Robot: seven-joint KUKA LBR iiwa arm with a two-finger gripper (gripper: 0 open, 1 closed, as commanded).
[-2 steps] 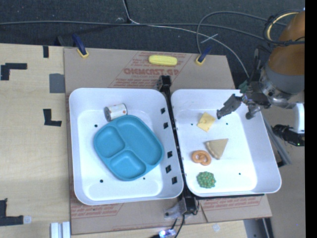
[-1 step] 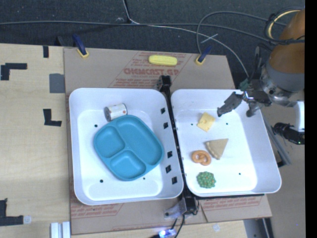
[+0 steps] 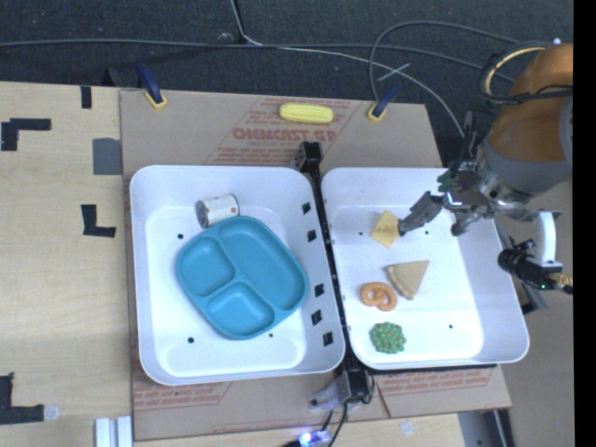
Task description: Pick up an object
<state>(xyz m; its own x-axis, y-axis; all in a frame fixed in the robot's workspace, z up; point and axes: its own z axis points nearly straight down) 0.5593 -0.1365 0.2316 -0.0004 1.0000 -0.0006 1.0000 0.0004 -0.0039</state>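
Arm [image 3: 526, 128]: one unit, rounded casing. Upper segment orange-amber with a glossy sheen; below it a smooth grey cylindrical section forming the wrist housing.

Wrist fittings: cluster of dark and silver metal parts under the grey housing, small details too blurred to itemise. A white bracket-like piece with a black fitting projects at the lower side.

Hand [image 3: 414, 220]: slim, dark, two-finger type, matte black-grey finish, tapering to a narrow tip.

Cabling: thin dark cables loop around the orange segment and trail off behind the arm; a dark lead runs alongside the wrist fittings.
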